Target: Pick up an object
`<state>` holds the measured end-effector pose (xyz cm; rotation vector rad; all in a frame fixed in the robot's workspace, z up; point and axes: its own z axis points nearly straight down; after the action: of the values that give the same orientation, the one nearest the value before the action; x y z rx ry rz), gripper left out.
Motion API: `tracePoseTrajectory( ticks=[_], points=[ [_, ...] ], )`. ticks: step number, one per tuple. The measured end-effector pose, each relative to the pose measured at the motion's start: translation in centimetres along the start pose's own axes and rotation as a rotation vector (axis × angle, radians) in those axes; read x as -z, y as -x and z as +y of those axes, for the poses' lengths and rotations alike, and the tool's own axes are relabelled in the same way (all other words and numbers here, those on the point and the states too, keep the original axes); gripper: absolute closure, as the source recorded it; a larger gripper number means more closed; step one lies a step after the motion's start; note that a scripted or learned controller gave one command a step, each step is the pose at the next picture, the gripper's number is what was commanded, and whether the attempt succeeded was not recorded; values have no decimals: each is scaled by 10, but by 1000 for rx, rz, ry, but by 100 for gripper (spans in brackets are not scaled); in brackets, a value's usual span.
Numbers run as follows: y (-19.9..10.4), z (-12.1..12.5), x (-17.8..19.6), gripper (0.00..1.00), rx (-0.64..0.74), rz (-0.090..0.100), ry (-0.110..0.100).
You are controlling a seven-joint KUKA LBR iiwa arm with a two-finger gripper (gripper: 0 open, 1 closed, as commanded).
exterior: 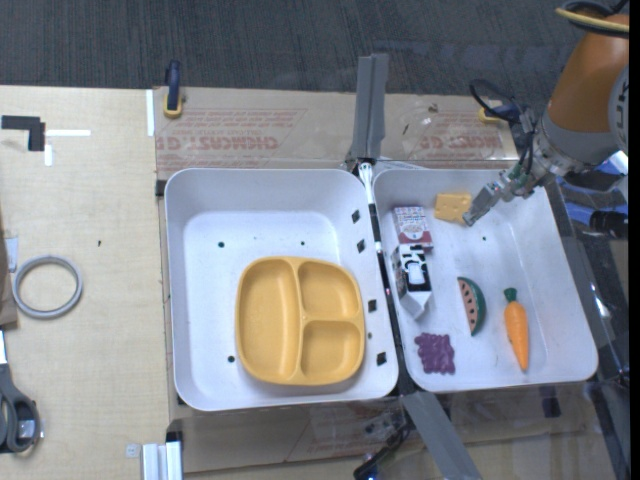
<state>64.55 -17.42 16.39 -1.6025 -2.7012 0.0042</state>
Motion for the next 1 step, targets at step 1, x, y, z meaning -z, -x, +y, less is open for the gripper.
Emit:
tracePoseTrajectory(
  ticks=[1],
  points=[
    [-4,18,-67,0,-333,-1,2]
  ],
)
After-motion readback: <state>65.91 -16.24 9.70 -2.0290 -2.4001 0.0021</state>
